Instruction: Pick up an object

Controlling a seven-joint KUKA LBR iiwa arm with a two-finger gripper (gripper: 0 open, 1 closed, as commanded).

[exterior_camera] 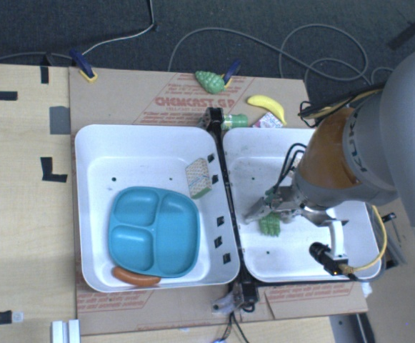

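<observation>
My gripper [259, 211] is low in the right bin [264, 263], near its left-centre, at the end of the grey arm with the orange band [328, 156]. A small green object [270, 226] lies on the bin floor right against the gripper's lower side; whether it is held is unclear. In the left bin [96, 156] a blue divided plate [153, 231] lies flat, with an orange sausage [137, 277] at its front edge. A tan and green sponge-like piece [198, 176] leans by the left bin's right wall.
Behind the bins on the cardboard lie a green knobbly toy [211, 81], a yellow banana [266, 107], a green item [234, 121] and a small packet [268, 122]. A black divider [225, 199] runs between the bins. Cables trail across the dark floor at the back.
</observation>
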